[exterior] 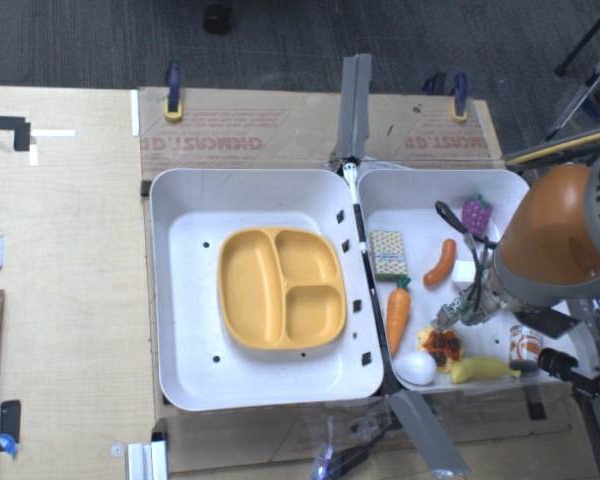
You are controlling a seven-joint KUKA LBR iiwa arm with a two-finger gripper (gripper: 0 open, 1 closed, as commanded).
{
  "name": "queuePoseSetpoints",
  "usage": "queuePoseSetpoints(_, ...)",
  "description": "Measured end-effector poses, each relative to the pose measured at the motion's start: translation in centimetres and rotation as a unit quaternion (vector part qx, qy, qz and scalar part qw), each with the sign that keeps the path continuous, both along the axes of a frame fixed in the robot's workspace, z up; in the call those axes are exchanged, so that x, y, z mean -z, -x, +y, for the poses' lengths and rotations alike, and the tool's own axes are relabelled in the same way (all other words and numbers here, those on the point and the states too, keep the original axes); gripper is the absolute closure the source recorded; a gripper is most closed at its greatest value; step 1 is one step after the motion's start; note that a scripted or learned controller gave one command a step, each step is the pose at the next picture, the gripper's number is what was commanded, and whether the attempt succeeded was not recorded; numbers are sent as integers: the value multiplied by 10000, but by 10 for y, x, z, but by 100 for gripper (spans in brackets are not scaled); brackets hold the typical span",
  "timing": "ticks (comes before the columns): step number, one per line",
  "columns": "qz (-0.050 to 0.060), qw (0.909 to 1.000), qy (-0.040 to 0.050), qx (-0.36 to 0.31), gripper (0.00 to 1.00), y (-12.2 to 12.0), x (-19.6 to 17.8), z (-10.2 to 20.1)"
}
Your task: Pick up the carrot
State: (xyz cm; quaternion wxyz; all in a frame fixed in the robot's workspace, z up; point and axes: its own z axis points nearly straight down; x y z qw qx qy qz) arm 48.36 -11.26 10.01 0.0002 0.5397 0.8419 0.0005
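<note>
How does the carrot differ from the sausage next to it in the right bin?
The carrot is longer than the sausage and tapers to a point; the sausage is rounded at both ends. The carrot has a green top, the sausage none. The carrot lies nearly along the bin divider; the sausage is tilted. Both are orange-toned and lie untouched in the right bin.

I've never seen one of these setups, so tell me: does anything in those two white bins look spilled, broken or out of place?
Nothing stands out. The yellow plate sits flat in the left bin; the carrot lies whole among toy foods in the right bin, gripper beside it.
</note>
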Motion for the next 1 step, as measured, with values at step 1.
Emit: queuePoseSetpoints(1, 17, 9755, 11, 2199, 100, 6, -90, 63)
